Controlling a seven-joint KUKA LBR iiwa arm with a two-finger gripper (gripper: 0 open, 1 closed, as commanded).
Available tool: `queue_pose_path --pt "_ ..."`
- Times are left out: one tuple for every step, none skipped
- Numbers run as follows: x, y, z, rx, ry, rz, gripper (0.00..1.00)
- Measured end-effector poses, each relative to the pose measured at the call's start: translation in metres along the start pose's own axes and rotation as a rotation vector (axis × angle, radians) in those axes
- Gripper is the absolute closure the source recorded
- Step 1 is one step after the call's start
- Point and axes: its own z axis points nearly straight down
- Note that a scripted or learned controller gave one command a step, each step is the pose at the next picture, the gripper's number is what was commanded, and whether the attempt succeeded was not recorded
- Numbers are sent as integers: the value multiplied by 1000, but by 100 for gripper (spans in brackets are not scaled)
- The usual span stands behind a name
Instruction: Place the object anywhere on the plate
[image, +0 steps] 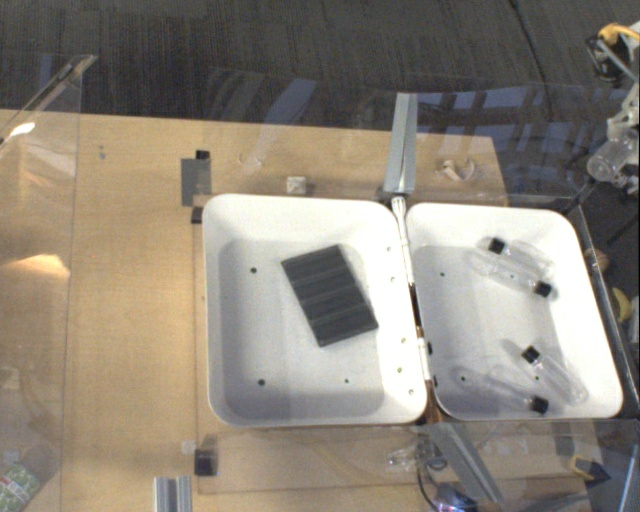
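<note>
A dark grey ribbed rectangular plate (329, 295) lies flat and turned at an angle in the middle of the left white bin (225, 330). In the right white bin (590, 300) lie clear plastic tubes with black caps. One tube (518, 266) rests slantwise in the upper part of the bin. Another tube (548, 374) lies near the lower right corner, and a faint clear piece (490, 383) sits to its left.
A grey metal bar (402, 145) stands behind the seam between the bins. Small black blocks (201, 160) (204, 461) sit on the wooden bench left of the left bin. Pale hardware with cables (618, 150) hangs at the top right edge.
</note>
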Motion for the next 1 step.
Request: queue_pose_path --pt "2 -2 -8 1 -3 -10 100"
